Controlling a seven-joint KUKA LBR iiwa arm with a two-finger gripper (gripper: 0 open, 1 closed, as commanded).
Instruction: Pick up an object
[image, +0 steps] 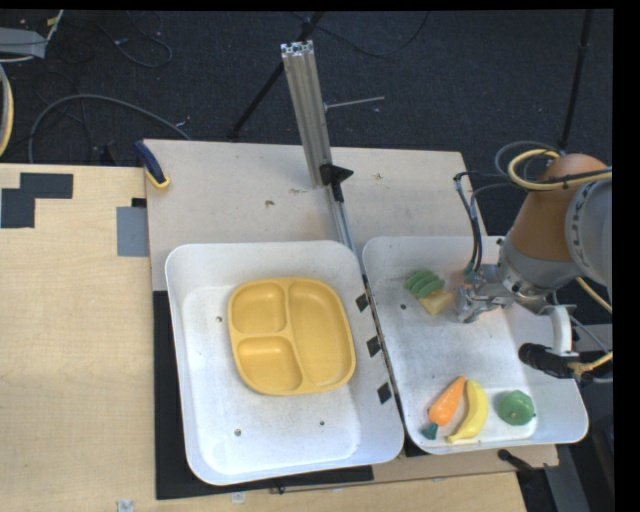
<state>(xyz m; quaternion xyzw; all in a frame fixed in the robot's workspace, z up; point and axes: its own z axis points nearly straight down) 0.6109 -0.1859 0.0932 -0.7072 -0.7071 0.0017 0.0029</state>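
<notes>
Nearest the camera, the left bin (200, 440) holds a yellow divided plate (292, 335). Beside it, the right bin (440, 345) gathers graspable toys: banana (473, 412), carrot (447, 400), green apple (516, 407). The gripper (470, 303) hovers low beside a green-and-yellow piece (427, 289), probably its target; its opening cannot be told.

The arm (590, 225) is showing a rounded grey shell, with a broad orange band (548, 220) wrapping it above the wrist. A dark cable is running down beside it toward the small metallic-grey claw (476, 303), and yellowish cable loops are curling near its top.
</notes>
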